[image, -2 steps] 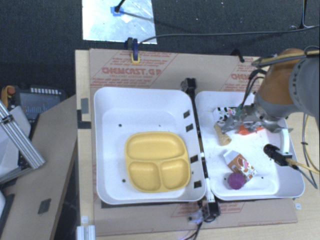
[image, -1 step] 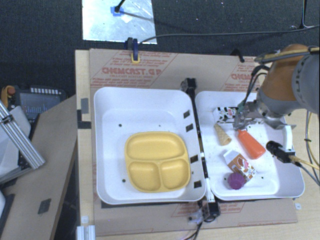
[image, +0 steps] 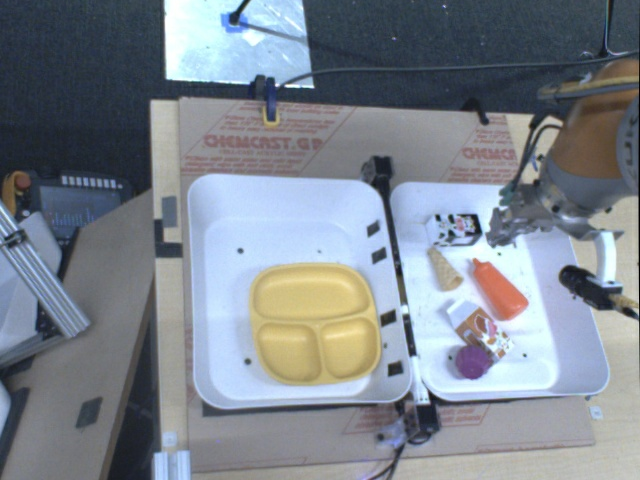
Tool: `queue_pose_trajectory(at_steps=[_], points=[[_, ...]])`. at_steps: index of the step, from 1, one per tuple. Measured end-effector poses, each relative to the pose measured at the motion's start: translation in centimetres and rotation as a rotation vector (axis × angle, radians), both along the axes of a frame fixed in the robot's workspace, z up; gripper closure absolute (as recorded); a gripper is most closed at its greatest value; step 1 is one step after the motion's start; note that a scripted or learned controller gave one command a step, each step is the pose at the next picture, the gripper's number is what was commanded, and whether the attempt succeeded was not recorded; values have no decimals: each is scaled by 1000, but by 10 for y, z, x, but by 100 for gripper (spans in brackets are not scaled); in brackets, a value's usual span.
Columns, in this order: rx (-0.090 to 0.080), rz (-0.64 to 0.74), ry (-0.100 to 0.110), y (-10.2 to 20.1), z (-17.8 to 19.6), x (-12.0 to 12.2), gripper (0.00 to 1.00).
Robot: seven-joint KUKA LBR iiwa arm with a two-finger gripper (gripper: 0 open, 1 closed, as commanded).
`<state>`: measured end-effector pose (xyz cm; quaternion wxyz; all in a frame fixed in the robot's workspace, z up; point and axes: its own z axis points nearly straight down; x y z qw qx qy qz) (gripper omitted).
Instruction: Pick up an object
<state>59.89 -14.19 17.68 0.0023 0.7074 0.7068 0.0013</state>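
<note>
Where cardboard [image: 300,138] covers the bench, two bins [image: 290,203] (white), dark floor [image: 80,68].

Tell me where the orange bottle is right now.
The orange bottle lies in the right bin, near its middle, just right of the cone and above the small box and purple ball.

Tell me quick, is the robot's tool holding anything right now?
Tool: cannot be told. It hangs over the right bin near the black-and-white carton, with nothing visibly in it.
</note>
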Motion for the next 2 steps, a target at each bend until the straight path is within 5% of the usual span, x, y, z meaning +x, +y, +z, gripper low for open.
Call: queue_pose_trajectory(at_steps=[2], points=[[-1,5,-3,-1,117,4,100]])
